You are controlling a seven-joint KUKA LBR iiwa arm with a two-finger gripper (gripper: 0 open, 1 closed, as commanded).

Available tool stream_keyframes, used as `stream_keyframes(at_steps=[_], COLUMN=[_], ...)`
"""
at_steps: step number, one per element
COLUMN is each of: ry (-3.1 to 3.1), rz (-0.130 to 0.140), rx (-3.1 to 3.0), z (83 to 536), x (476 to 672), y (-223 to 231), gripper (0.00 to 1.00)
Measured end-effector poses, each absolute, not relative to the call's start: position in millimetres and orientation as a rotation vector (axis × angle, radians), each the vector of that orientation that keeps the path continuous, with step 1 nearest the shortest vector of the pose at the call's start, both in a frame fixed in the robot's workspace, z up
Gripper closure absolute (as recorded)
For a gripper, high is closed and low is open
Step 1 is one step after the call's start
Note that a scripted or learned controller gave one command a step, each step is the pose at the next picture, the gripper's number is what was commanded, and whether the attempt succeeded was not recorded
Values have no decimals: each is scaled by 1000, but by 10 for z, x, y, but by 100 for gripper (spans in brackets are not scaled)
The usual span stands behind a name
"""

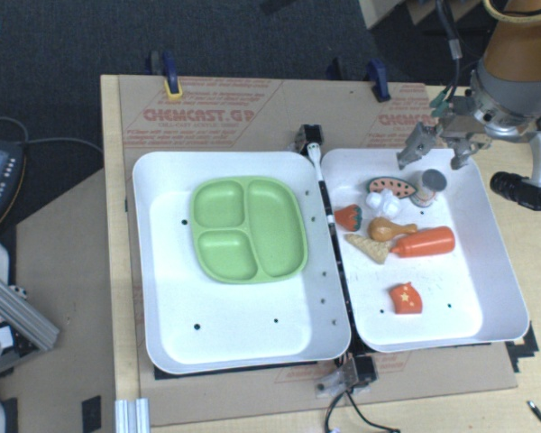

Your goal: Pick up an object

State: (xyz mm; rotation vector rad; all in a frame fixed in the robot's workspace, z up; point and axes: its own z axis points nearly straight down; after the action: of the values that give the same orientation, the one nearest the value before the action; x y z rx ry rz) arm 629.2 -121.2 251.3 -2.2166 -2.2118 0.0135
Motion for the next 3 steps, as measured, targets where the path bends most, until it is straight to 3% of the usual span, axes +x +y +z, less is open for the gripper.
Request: stream_keyframes(at_steps=[1,2,3], ry=[-2222,-2219,-2220], rz=[0,5,4], rx=[-2222,-2216,-2218], z=[2598,2062,1545], x=[6313,6291,6388], y=[-1211,-1105,-1113], gripper=[0,0,0])
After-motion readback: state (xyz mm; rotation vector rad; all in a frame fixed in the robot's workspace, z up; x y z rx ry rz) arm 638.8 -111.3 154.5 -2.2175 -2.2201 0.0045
